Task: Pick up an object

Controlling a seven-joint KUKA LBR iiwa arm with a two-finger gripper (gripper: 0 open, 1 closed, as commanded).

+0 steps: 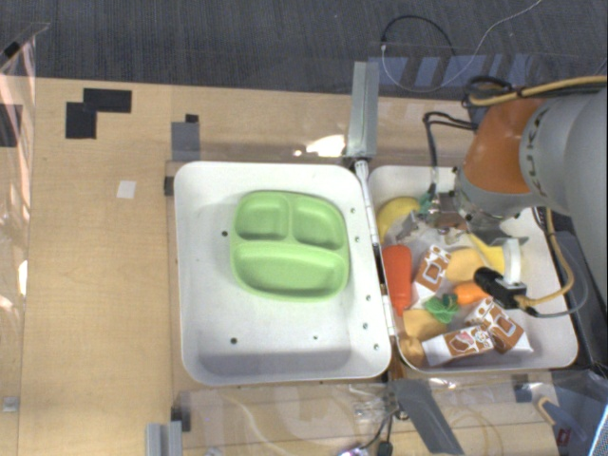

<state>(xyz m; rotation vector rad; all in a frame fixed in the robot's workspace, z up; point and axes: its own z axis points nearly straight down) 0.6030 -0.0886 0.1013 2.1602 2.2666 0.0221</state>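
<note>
Pale wooden worktop (95,283) carrying two shallow white plastic bins side by side.

Left white bin (204,340): holds one light green plastic plate with three compartments (289,243), lying flat near the middle, apart from all the walls.

Right white bin (556,335): crowded with toy food.
- Yellow rounded plastic fruit (397,212) at the far left corner.
- Orange-red cylindrical toy (398,275) lying lengthwise along the left wall, just below the yellow fruit.
- Small white-and-brown printed carton (432,272) just right of the cylinder.
- Larger white-and-brown printed carton (475,336) lying flat along the near wall.
- Small orange carrot toy with a green leafy top (454,298) between the two cartons, touching or nearly touching the larger one.
- Yellow-orange lump (419,325) at the near left corner, partly under the larger carton.

Grey arm with an orange band (513,150) reaches in from the right, over the far half of the right bin. The tool (439,212) sits low among the items, just right of the yellow fruit and above the small carton. Fingers obscured by the wrist; cannot tell whether the tool is wide, narrow or holding anything.

Black cables (446,126) trail behind the arm.
</note>
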